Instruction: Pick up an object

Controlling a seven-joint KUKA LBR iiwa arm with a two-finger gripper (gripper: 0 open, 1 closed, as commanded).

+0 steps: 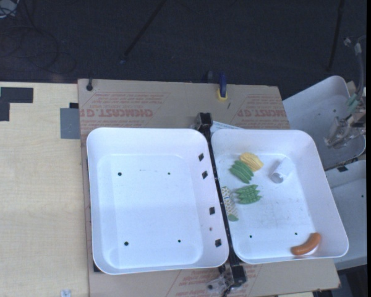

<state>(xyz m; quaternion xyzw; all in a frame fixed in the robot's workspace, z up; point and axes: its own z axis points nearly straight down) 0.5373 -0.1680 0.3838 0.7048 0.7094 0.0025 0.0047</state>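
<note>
The right bin [324,184] holds several small things. A yellow corn piece [251,161] lies by a green pod [240,171] near the bin's back left. Below them lies a second green pod [248,194], with a small white patterned piece [226,194] at the dividing wall. A small grey cylinder [277,177] sits near the middle, and an orange sausage [306,245] lies in the front right corner. The grey arm [321,107] stands off past the bin's back right corner. Its gripper [345,132] hangs there outside the bin, away from every object.
The left bin [96,197] sits beside the right one, joined by a black clamp strip [211,190]. Both rest on a brown cardboard sheet [142,107] over a pale wooden bench [31,197]. A blue-and-yellow clamp [222,86] grips the board's back edge.
</note>
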